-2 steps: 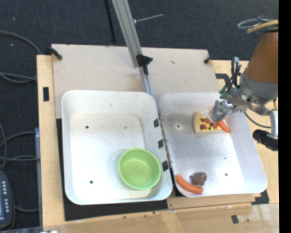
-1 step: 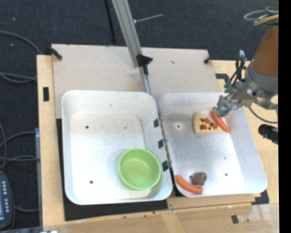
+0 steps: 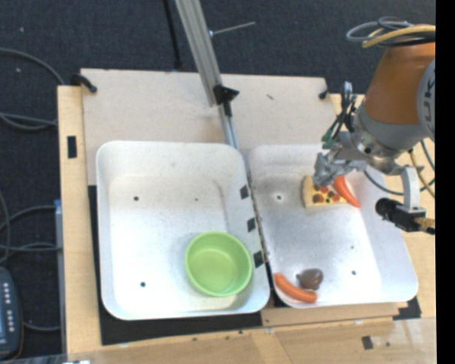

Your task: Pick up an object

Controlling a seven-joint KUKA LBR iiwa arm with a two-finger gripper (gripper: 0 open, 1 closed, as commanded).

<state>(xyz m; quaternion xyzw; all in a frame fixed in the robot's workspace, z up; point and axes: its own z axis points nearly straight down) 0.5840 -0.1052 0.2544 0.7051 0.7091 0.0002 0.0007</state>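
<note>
Hand (image 3: 327,174) partly hiding pizza slice (image 3: 322,196)

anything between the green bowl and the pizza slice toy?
In the camera view, the green bowl sits in the left bin, the pizza slice in the right. Between them: the bins' adjoining rims and bare white floor.

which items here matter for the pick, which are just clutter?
In play:
pincer, low over the right bin
pizza slice, right under it
carrot, beside the slice

Lying about:
green bowl, in the left bin
sausage and brown lump, at the right bin's near edge
</note>
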